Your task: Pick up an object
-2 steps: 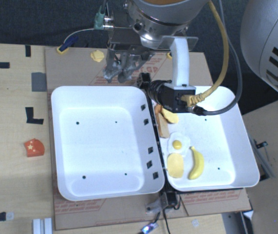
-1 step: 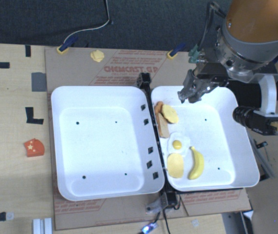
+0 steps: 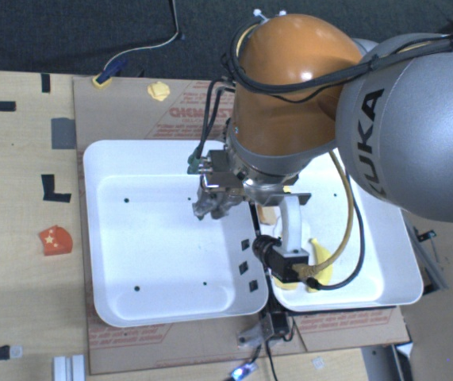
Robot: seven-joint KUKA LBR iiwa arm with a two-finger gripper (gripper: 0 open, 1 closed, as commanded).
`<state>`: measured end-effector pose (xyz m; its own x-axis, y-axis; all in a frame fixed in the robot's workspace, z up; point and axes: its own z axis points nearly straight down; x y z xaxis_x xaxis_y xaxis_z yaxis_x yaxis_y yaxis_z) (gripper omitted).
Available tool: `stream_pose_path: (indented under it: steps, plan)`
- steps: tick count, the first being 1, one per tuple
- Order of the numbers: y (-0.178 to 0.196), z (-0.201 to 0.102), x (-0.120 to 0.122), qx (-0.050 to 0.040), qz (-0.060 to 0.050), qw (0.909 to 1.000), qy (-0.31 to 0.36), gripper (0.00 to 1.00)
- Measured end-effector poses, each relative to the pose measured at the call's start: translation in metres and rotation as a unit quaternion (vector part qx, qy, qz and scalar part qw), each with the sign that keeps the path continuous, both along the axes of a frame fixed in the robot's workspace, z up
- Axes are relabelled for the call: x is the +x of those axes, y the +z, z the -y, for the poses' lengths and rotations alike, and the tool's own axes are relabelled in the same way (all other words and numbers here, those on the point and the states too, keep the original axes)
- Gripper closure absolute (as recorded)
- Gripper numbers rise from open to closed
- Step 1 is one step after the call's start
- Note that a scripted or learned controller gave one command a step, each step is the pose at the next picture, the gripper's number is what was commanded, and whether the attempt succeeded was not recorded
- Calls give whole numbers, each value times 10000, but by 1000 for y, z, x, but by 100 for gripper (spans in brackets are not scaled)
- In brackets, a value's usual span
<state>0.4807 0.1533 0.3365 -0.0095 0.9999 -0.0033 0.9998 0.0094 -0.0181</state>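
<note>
My gripper (image 3: 210, 201) hangs under the orange-banded wrist (image 3: 289, 78), low over the right part of the left white bin (image 3: 99, 165), close to the divider between the bins. A yellow curved object (image 3: 320, 262) lies in the right bin (image 3: 397, 292), partly behind a cable and a black fitting. A small tan piece (image 3: 267, 213) peeks out under the arm near the right bin's left wall. The bulky arm hides most of the right bin.
A red object (image 3: 55, 240) lies on the bench left of the bins. A small yellow lump (image 3: 159, 91) rests on the cardboard behind the left bin. A cable with a blue and yellow plug (image 3: 109, 71) runs in from the back.
</note>
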Motion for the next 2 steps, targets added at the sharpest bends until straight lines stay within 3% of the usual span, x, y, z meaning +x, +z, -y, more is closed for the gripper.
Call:
stream_pose_path:
  steps: [1, 2]
  plan:
    - [-116, -84, 11, -2, 17, 10000, -2, 100]
    - [-56, -80, 18, 24, 101, 9999, -37, 100]
